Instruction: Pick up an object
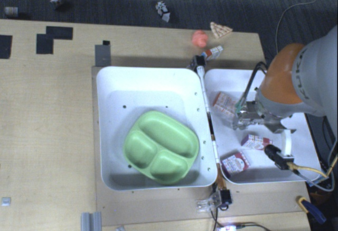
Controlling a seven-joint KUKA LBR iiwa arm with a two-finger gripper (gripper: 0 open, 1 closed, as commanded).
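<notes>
The right bin [231, 79] holds several small packets: a pink-and-white packet [223, 101] at its upper left, a red-and-white packet [255, 142] in the middle, and a dark red packet [235, 163] near the front edge. A clear crumpled wrapper [228, 113] lies beside the pink packet. My gripper [244, 120] hangs low over the bin's middle, just right of the clear wrapper and above the red-and-white packet. The grey arm with its orange band [282, 79] reaches in from the right and covers the bin's right part.
The left bin [113, 87] holds a green divided plate [161, 145]. On the bench behind the bins lie a pink ball [199, 38], a pizza-slice toy [220, 29] and a small tube [213, 53]. Cables run along the right bin's front right corner [296, 169].
</notes>
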